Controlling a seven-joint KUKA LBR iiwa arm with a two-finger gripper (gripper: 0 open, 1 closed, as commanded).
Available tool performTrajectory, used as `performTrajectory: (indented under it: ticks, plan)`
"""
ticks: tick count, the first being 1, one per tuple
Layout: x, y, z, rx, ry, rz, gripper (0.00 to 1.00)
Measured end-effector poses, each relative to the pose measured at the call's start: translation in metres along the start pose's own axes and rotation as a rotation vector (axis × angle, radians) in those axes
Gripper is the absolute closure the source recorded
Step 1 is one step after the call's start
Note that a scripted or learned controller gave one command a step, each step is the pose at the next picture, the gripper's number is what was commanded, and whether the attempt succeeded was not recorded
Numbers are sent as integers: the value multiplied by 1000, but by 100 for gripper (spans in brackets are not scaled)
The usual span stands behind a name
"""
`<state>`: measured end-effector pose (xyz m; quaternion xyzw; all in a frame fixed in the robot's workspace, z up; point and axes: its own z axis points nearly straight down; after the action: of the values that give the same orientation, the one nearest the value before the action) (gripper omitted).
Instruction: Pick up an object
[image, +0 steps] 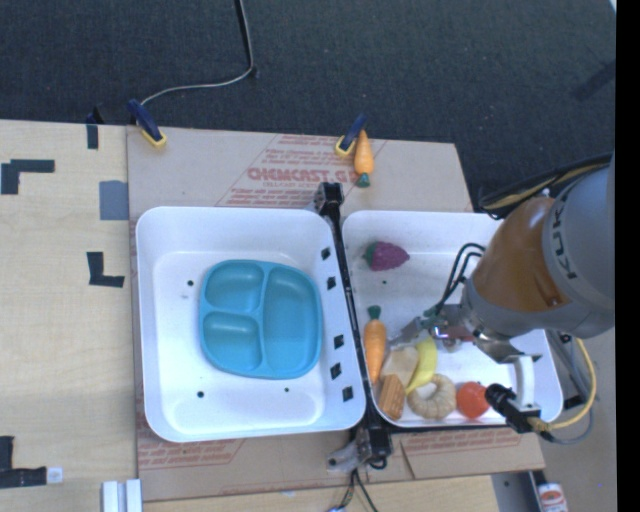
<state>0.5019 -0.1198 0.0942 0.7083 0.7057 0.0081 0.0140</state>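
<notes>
The right bin (430, 232) holds toy food. An orange carrot (375, 345) lies by its left wall, and a yellow banana (424, 366) rests on a pale bread slice (402, 360). Along the front edge are a brown loaf (392, 397), a beige bagel (434, 400) and a red tomato (471, 399). A dark red berry (385, 256) sits alone near the back. My gripper (424, 327) is low in the bin, just above the banana's upper tip and right of the carrot. The grey wrist hides part of the bin floor.
The left bin (160, 300) holds a blue divided plate (262, 318). A second small carrot (363, 157) lies on the cardboard behind the bins. Black clips line the wall between the bins (335, 300). A cable (460, 275) loops beside the wrist.
</notes>
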Motion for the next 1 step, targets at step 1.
performTrajectory:
  ticks: [1]
  plan:
    - [23,155,13,28,7,-7,0]
